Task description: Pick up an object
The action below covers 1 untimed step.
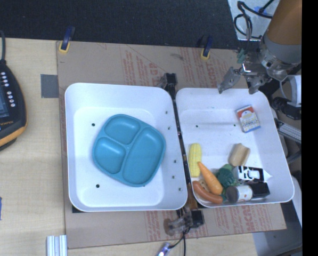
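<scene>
My gripper [240, 84] hangs over the far edge of the right bin [212, 103], its two fingers spread open with nothing between them. Below it in the bin lie a small red and white carton [247, 118], a tan block [238, 155], a yellow corn cob [195, 159], an orange carrot [209, 178], a reddish sausage [205, 193], a dark green piece [226, 175], a black and white packet [252, 173] and a small bottle [244, 193]. All of them sit well in front of the gripper, toward the near side of the bin.
The left bin [79, 116] holds a blue divided plate [129, 150]. A black and orange pendant [3, 106] lies at the bench's left edge. Clamps [67, 39] hold the cardboard sheet at the back.
</scene>
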Each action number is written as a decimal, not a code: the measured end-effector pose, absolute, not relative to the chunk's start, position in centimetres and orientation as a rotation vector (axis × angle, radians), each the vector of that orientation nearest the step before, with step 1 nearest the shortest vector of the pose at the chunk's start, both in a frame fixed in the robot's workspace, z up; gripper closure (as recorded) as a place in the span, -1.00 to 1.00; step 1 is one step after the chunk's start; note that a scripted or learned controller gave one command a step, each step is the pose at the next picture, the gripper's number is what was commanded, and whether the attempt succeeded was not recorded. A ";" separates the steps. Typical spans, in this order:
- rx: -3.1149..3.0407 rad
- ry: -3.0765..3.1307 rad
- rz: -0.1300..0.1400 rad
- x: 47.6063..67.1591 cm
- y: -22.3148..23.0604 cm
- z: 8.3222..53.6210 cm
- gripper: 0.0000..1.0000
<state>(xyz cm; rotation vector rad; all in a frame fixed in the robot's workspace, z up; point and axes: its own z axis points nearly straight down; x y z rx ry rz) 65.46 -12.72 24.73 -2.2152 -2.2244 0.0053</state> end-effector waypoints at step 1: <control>-2.216 -2.225 0.009 59.0 -19.8 22.1 -1.00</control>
